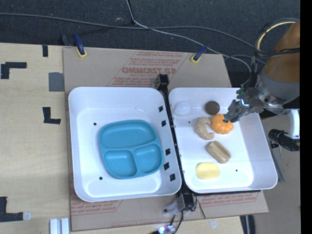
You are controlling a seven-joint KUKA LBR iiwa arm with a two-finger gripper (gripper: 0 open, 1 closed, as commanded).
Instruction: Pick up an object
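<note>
Nearest us, a yellow block [207,170] lies in the right bin [258,172], with a tan roll [218,152] and a croissant [204,128] behind it. We see the gripper [232,116] touching the orange pumpkin [222,125]; whether it pinches, we cannot tell. 1 blue tray [130,147] occupies the left bin [80,130].

We see even, soft overhead light; the white bins [78,106] glare slightly toward twelve o'clock; shadows faint; the whole picture mildly blurred.
</note>
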